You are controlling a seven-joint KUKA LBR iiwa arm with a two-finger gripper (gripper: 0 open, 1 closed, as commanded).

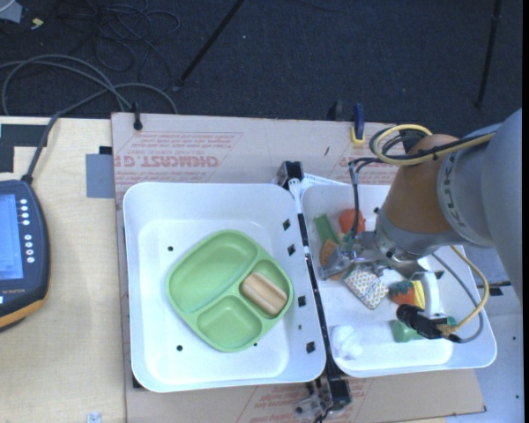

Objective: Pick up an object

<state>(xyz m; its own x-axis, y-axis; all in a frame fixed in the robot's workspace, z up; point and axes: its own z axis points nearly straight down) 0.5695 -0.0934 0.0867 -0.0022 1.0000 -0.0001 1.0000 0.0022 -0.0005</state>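
Arm over the cluttered right bin

The gripper (357, 258) sat low at centre right among small objects (367, 286), one speckled and blocky; its claw state could not be told. Left, a smooth green divided plate (213, 280) held a tan rounded loaf (264, 293).

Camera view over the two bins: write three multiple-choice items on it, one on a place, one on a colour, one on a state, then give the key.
1. Where is the bread roll?
A. in a compartment of the plate
B. loose on the right bin's floor
C. on the bench beside the screen

2. What colour is the divided plate?
A. red
B. green
C. blue

3. How does the plate lie?
A. flat in the left bin
B. tipped over the bin's rim
C. upside down

Key: 1 A, the roll sits inside one plate section; 2 B, the plate is light green; 3 A, it lies flat with its sections facing up.
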